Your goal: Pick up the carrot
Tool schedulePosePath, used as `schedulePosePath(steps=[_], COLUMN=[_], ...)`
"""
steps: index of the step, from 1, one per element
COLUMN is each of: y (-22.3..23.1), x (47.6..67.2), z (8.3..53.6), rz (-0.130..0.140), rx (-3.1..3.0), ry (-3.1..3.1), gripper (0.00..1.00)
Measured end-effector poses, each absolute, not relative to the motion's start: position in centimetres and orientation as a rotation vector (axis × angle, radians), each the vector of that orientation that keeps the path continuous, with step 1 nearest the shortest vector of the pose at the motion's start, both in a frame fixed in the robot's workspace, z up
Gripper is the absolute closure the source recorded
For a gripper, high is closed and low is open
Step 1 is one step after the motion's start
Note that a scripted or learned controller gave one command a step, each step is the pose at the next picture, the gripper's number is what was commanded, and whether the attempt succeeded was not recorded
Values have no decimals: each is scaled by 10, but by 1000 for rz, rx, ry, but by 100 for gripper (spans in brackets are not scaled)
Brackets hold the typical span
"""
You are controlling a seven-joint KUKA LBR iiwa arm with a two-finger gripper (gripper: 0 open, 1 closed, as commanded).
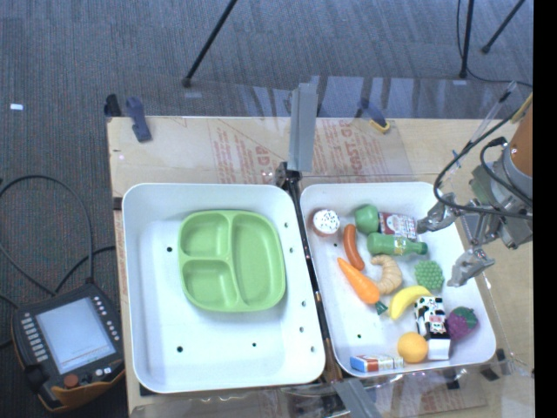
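Note:
The orange carrot [359, 280] lies at a slant in the right bin [484, 296], left of its middle, between a red sausage [352, 246] and a croissant [389, 273]. My gripper [450, 246] hangs over the bin's right side, above the broccoli [428, 274], well to the right of the carrot. Its two fingers are spread apart, so it is open, and nothing sits between them.
The right bin also holds a green bottle [396, 245], a green pepper [366, 218], a banana [407, 300], purple grapes [461, 322], an orange [412, 347] and small cartons. The left bin [144, 320] holds a green divided plate [232, 259].

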State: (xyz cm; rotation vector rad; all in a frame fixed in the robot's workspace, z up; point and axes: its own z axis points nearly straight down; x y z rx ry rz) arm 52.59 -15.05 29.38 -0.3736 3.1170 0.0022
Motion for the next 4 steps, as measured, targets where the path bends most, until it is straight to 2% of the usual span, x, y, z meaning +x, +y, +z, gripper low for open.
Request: schedulePosePath(steps=[1,2,3,4], y=[-111,-88,-87,-166], x=[528,522,523,614], z=[124,86,96,175], rz=[10,4,4,-1], rx=[-119,58,50,-372], ry=[3154,3145,3143,3113], gripper=[0,0,100,100])
